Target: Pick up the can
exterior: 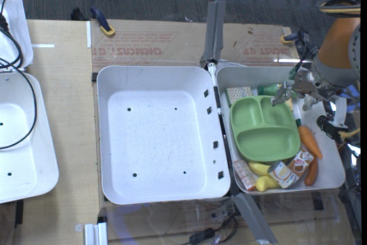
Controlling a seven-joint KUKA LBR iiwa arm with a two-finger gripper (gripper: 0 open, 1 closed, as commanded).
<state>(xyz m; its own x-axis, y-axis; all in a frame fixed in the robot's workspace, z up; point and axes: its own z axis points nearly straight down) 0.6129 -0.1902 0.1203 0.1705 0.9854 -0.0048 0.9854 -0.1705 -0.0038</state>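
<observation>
We see the two-finger metal gripper (285, 94) hanging over the far edge of the right-hand shallow white bin (332, 181), above the green compartment plate (265, 130); whether its fingers are spread, we cannot tell. The small labelled can (285, 173) lies on its side at the bin's near edge, well toward us from the gripper, beside the orange carrot (310, 142), its long axis slanting.

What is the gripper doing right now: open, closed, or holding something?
Gripper: over the far edge of the green tray in the right bin; whether it is open or closed cannot be told, and no object is visibly held.
</observation>
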